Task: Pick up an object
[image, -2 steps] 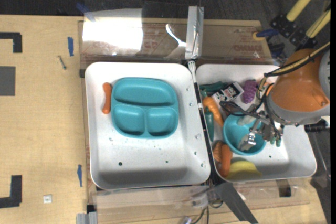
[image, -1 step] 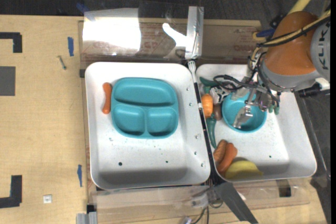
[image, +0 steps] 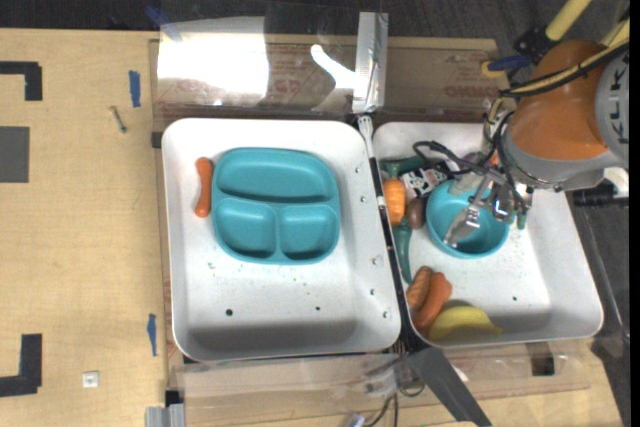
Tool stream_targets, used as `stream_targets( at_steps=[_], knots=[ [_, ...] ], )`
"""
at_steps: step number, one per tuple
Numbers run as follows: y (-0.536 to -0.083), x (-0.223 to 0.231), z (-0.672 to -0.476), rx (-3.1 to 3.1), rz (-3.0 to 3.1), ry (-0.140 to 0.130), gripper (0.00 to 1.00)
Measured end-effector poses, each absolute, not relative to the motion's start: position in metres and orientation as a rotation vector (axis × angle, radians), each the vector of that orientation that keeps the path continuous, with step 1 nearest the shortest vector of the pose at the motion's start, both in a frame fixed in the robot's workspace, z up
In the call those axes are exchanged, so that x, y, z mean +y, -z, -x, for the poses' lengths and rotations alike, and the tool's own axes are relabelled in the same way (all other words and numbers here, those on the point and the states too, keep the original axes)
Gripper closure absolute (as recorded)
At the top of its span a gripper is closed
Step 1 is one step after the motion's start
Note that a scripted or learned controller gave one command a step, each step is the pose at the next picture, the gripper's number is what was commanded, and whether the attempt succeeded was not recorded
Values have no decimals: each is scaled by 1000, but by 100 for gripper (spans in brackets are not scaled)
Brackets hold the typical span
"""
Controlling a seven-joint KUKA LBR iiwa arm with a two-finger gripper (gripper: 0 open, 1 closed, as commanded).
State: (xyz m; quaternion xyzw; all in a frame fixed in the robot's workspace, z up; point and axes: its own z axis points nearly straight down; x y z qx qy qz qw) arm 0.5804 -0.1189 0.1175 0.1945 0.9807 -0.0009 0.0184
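My gripper (image: pixel 480 215) hangs over the right bin (image: pixel 560 285), just above a teal bowl (image: pixel 470 240). Its two silver fingers (image: pixel 462 227) stand open, with just the bowl's inside showing between them. Left of the bowl lie a small orange object (image: pixel 395 200) and a black-and-white object (image: pixel 425 180). At the bin's front lie two orange-red carrot-like pieces (image: pixel 428 295) and a yellow object (image: pixel 465 320). In the left bin (image: pixel 190 305) a teal divided plate (image: pixel 275 205) rests beside an orange sausage-shaped piece (image: pixel 203 187).
The grey arm with its orange band (image: pixel 560 115) reaches in from the right over the right bin's back corner. A clear plastic sheet (image: pixel 260 65) and a metal bracket (image: pixel 370 60) stand behind the bins. Wooden bench (image: pixel 70 215) stretches to the left.
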Motion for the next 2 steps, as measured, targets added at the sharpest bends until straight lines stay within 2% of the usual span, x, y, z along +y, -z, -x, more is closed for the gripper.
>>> stream_targets(
  at_steps=[1,2],
  knots=[
    [-99,-115,-545,3059,-659,-1,0],
    [-143,-130,-600,3082,-548,0,0]
  ],
)
